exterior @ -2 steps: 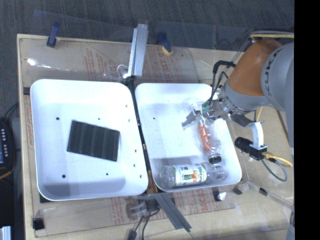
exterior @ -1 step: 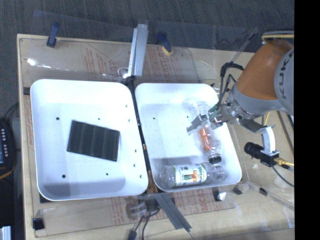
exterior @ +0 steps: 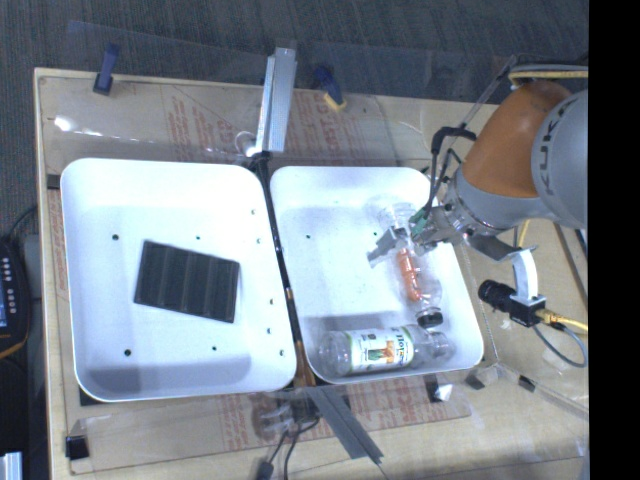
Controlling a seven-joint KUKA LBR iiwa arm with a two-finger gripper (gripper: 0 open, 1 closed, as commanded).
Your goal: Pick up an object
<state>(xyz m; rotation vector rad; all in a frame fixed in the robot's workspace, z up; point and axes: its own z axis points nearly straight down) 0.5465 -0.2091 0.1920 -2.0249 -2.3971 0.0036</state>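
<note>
Camera view: arm reached in from the right over the right bin. Gripper sat low in the bin's upper-right part, beside the top end of a small clear bottle w/ orange contents; couldn't tell if it was open or shut. Bigger clear bottle w/ green label lay on its side along the near wall. Left bin held a flat black ribbed pad.

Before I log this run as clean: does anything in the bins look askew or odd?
Nothing is spilled or broken. Both bottles lie on their sides in the right bin: the large bottle along the near wall, the small bottle by the gripper.
</note>
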